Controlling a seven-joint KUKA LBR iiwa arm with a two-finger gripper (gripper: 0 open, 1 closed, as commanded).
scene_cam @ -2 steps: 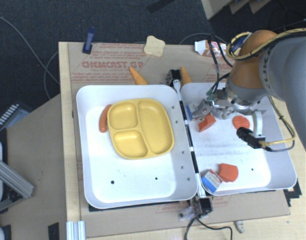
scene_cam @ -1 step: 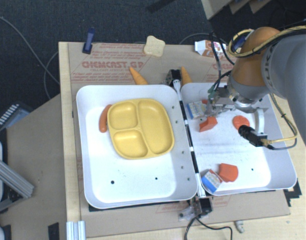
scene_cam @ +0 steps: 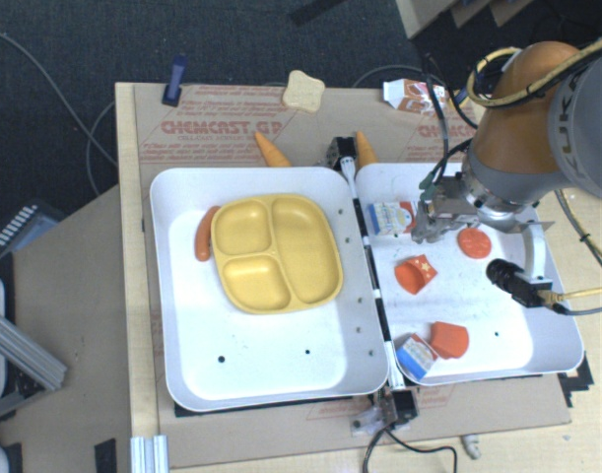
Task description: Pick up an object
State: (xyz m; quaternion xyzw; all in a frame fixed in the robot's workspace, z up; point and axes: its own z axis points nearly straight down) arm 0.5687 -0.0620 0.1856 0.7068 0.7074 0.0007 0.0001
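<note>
My gripper (scene_cam: 431,227) hangs over the right bin (scene_cam: 552,348), near its upper middle, under the grey arm with the orange band. A white and blue packet (scene_cam: 384,217) lies just left of it. An orange-red wedge (scene_cam: 414,274) sits below it, and a round red piece (scene_cam: 474,241) lies just to its right. Lower down rest an orange-red block (scene_cam: 450,339) and a small blue and white packet (scene_cam: 413,356). I see nothing held between the fingers.
The left bin (scene_cam: 182,333) holds a yellow divided plate (scene_cam: 277,252) with a red sausage (scene_cam: 203,235) at its left side. Behind the bins on the cardboard lie a bread slice (scene_cam: 303,91), two carrot pieces (scene_cam: 271,150), a blue item (scene_cam: 173,80) and a wrapper (scene_cam: 412,95).
</note>
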